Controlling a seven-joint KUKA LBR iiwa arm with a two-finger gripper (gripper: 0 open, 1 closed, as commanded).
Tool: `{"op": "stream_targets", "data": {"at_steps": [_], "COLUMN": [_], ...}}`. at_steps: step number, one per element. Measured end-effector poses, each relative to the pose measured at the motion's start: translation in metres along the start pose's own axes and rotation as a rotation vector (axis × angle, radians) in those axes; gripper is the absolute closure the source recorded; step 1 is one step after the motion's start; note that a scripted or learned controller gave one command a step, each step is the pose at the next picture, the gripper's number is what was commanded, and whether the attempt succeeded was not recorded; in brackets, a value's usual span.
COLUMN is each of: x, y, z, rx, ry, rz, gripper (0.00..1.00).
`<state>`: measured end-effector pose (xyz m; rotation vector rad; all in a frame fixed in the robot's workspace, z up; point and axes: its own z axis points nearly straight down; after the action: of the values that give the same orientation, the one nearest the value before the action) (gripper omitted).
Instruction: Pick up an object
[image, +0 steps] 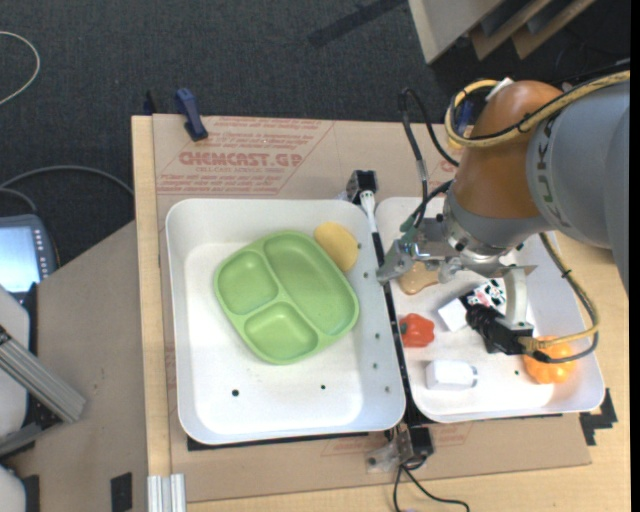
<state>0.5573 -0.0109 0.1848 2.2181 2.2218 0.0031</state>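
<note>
My gripper (405, 262) hangs low over the upper left part of the right bin (500, 405), close to the wall between the two bins. A tan, rounded object (416, 281) lies just under and beside it, partly covered by it. A red object (416, 329) lies a little nearer the front. A white oblong object (451, 375) rests near the front wall. An orange ball-like object (545, 370) sits at the front right. The arm's wrist hides the back of this bin.
The left bin (200, 390) holds a green divided plate (286, 296), with a yellow rounded object (337, 242) at its back right corner. A small white piece with dark marks (487, 294) lies under the wrist. Cardboard surrounds both bins.
</note>
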Motion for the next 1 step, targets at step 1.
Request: {"op": "stream_targets", "data": {"at_steps": [1], "x": [0.0175], "y": [-0.0777], "z": [0.0003], "rx": [0.008], "ry": [0.002], "rz": [0.003], "gripper": [0.0]}}
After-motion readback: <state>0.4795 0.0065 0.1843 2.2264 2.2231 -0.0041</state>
